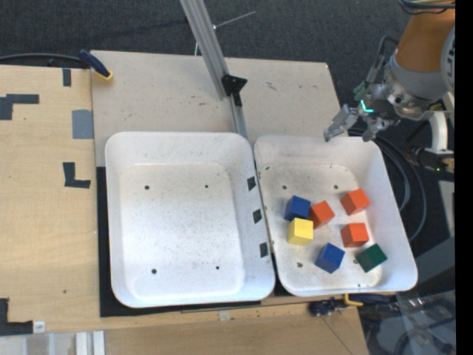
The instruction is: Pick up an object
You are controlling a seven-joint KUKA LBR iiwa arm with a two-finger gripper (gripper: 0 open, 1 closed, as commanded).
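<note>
**Operator:** Nearest the lens: what is on the bench, largest first?

**Technician:** Two shallow white plastic bins. Left bin sits beside right bin, rims touching. The right bin holds seven small painted cubes, clustered in its near half: blue cube, second blue cube, yellow cube, three orange cubes, and dark green cube.

**Operator:** Handling properties?

**Technician:** Judged rigid, light, probably wood; not fragile. Flat faces suit a two-finger pinch on opposite sides. The second blue cube stands apart from its neighbours, so it offers finger clearance. The yellow cube touches the blue one; access there is tighter.

**Operator:** End effector status?

**Technician:** The grey two-finger gripper hovers at the right bin's far rim, well apart from the cubes. Nothing sits between its fingers. Opening width cannot be determined.
</note>
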